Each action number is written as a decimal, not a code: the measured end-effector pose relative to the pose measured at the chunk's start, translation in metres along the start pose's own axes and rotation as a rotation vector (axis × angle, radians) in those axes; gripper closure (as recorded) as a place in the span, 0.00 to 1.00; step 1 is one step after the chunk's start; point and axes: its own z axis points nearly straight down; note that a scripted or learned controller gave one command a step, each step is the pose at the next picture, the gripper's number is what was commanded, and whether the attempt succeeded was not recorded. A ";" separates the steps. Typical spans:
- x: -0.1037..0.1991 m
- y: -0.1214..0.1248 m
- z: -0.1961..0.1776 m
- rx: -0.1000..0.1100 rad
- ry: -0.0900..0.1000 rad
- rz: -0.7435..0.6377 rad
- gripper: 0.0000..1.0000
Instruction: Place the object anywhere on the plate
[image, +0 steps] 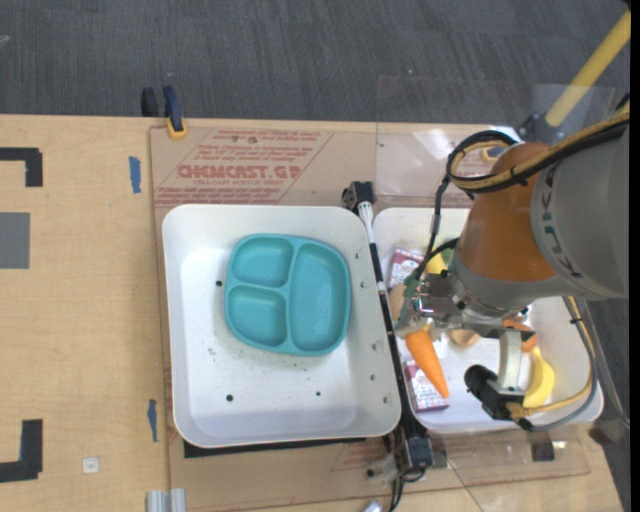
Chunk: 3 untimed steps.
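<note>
A teal plate (288, 294) with three compartments lies in the middle of the left white bin (190, 330), with nothing on it. My gripper (428, 306) hangs low over the left part of the right bin (580, 345), under the grey and orange wrist. An orange toy carrot (428, 365) sits just below the gripper, its thick end touching or almost touching the gripper and its tip pointing toward the bin's front. The wrist hides how the gripper meets the carrot.
The right bin also has a yellow banana (541, 380) at its right side, a maroon packet (403, 266) near the dividing wall, and another packet (428, 398) under the carrot's tip. The raised bin walls (381, 290) stand between carrot and plate.
</note>
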 end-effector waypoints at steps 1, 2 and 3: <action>0.075 0.042 -0.076 -0.006 0.005 0.076 1.00; 0.175 0.068 -0.027 0.001 0.002 0.050 1.00; 0.172 0.070 -0.030 -0.003 0.000 0.053 0.00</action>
